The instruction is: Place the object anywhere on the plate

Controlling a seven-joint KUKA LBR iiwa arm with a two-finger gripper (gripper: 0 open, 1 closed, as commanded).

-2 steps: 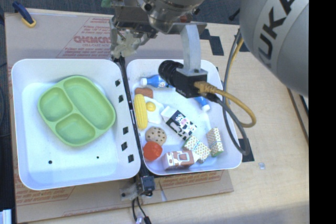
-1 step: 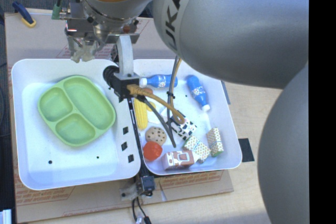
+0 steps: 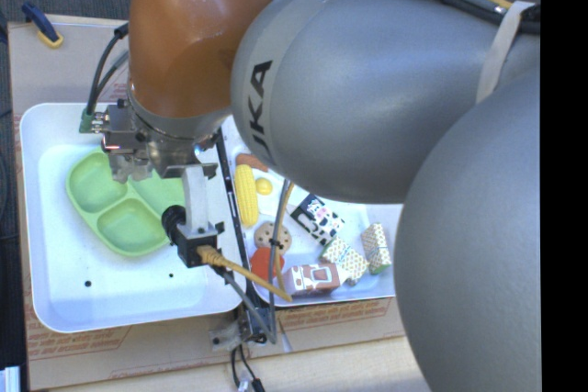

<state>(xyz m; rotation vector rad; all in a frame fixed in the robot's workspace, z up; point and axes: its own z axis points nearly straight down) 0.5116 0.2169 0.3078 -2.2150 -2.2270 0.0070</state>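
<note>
While gripper (image 3: 129, 168) hovers over green plate (image 3: 124, 202) (finger state, load: cannot tell), lower straight, release inside compartment.

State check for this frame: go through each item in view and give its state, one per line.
Green plate: in the left bin, compartments bare where visible.
Hand: over the plate's upper part, grip state hidden.
Corn cob: lying in the right bin.
Cow-print block: lying in the right bin.
Cookie: flat in the right bin.
</note>
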